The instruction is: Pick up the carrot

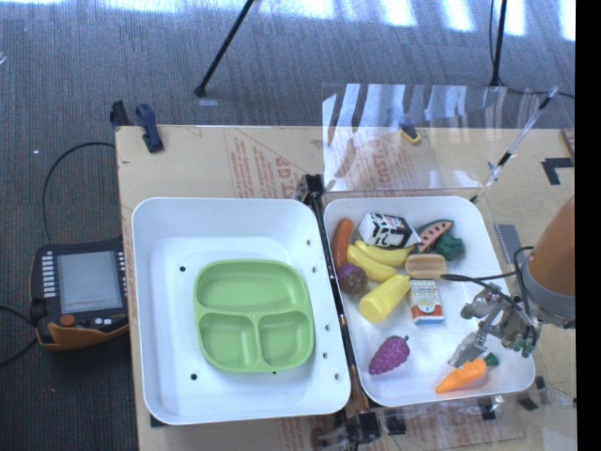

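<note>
The carrot point(461, 376), orange with a green top, lies in the front right corner of the right bin point(413, 395), pointing left. My gripper point(490, 348) hangs just above and behind the carrot's green end, reaching in from the right. Its fingers look open, one finger point(467, 349) reaching down beside the carrot. Nothing is held between them.
The right bin also holds purple grapes point(390, 355), a yellow bottle point(384, 300), a juice box point(427, 302), bananas point(376, 259), a milk carton point(388, 229) and a watermelon slice point(435, 234). A green divided plate point(254, 313) sits in the left bin point(150, 252).
</note>
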Available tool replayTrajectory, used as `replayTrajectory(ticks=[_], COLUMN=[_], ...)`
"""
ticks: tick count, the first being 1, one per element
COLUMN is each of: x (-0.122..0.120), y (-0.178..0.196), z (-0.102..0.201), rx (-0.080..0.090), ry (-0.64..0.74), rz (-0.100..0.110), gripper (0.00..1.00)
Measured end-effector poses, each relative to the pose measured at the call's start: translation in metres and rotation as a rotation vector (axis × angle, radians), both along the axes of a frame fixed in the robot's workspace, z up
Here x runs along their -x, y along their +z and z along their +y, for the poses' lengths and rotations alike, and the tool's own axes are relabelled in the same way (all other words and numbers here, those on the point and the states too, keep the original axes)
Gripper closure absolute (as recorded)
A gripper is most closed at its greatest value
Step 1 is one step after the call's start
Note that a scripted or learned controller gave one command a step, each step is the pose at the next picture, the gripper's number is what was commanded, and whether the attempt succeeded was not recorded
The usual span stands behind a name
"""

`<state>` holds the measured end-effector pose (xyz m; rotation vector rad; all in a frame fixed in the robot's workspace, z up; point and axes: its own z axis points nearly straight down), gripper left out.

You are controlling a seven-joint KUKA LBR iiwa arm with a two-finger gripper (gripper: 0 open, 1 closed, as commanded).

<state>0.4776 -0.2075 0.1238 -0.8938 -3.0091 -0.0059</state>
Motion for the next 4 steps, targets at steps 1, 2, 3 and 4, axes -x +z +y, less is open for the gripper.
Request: replayTrajectory(ticks=[1,2,3,4], x=[0.002,0.001,0.000,0.002], y=[-0.041,-0.034,0.002,0.000], z=[-0.003,-0.002,-0.005,-0.005], rx=[-0.003,-0.007,0.001,-0.001], ry=[-0.107,-0.110,-0.133,-0.135], rz=[0.005,0.007,0.000,0.004], gripper=[0.00,1.00,1.00,0.00])
